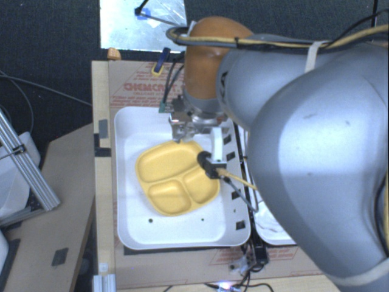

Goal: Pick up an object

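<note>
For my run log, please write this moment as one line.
task: pick up an object | gripper: at far rim of yellow divided tray | tray: lying in left bin | grasp: not confirmed

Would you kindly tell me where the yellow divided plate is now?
In the camera view, the yellow divided plate lies in the left-hand white bin, the end effector at its upper edge.

Bulky grey metal arm (316, 132) reached in from the right, its biggest link close to the camera. Rounded orange band (209, 53) sat above the wrist, which pointed steeply down. Small grey metal two-finger gripper (182, 129) hung low inside the shallow white left bin (130, 224), near its far edge, towards the right wall.
</note>
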`<state>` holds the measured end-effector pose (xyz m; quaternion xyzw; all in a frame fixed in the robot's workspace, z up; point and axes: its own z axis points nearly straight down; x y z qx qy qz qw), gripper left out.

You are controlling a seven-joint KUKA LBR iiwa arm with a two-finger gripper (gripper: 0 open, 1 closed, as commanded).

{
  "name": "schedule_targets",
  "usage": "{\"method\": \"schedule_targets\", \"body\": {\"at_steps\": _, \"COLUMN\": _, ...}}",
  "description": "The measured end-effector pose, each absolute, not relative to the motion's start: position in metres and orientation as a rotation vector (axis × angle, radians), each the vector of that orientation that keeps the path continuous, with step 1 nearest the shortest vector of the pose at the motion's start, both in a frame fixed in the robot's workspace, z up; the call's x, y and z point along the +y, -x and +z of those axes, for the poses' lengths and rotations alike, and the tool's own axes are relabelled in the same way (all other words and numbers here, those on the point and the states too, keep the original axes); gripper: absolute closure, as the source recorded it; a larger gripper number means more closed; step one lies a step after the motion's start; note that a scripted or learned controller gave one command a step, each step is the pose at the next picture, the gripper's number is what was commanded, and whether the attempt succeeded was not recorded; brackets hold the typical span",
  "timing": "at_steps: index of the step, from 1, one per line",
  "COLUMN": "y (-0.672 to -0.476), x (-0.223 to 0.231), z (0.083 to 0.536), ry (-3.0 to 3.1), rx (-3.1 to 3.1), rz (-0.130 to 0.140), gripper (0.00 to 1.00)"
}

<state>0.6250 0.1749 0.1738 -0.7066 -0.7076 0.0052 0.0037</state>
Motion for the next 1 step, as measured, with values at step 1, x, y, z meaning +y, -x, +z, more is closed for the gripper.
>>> {"method": "schedule_targets", "body": {"at_steps": 1, "y": -0.6291, "x": 0.1747, "z": 0.1952, "ry": 2.215, "rx": -2.231, "rz": -0.004, "gripper": 1.00}}
